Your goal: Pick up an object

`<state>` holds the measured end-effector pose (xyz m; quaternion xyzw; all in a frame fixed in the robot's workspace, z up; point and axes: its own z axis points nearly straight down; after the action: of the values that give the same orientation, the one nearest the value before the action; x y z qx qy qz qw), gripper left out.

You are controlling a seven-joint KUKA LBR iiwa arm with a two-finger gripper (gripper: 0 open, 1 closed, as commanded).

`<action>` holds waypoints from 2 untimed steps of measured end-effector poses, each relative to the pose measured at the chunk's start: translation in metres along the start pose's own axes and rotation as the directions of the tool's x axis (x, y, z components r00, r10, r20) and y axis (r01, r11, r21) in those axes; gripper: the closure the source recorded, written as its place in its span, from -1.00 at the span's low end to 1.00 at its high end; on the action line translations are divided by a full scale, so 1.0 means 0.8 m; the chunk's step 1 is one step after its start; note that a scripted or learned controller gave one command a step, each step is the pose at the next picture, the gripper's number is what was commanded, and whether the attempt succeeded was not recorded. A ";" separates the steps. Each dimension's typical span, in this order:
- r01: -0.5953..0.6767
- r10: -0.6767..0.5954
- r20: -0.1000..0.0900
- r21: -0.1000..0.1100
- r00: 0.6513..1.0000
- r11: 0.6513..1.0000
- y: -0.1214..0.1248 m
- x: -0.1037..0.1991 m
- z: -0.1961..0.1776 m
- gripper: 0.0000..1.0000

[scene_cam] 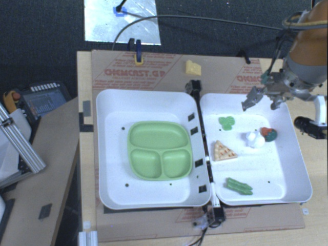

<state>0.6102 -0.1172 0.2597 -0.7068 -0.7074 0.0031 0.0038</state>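
The right bin [287, 188] holds several small items: a green leafy piece [226, 121], a white lump [253, 139], a red and green piece [268, 134], a tan pizza-like wedge [223, 151] and a green pod [239, 186]. My gripper [263, 101] hangs above the bin's far edge, up and to the right of the green leafy piece. Its two fingers stand apart with nothing between them.
The left bin [110, 137] bears a green divided tray [158, 150]. A yellow block [193, 67] lies on the cardboard behind the bins. Black clips [195, 87] join the bins along the middle. A cable arcs across the back. A control box [43, 100] sits at left.
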 end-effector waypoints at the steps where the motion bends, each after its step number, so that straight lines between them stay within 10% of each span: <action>1: 0.002 -0.002 0.001 -0.011 1.000 1.000 0.002 0.000 -0.008 -1.00; 2: 0.003 -0.003 0.001 -0.007 1.000 1.000 0.006 0.010 0.066 -1.00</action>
<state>0.6142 -0.1088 0.2068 -0.7058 -0.7084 0.0008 0.0012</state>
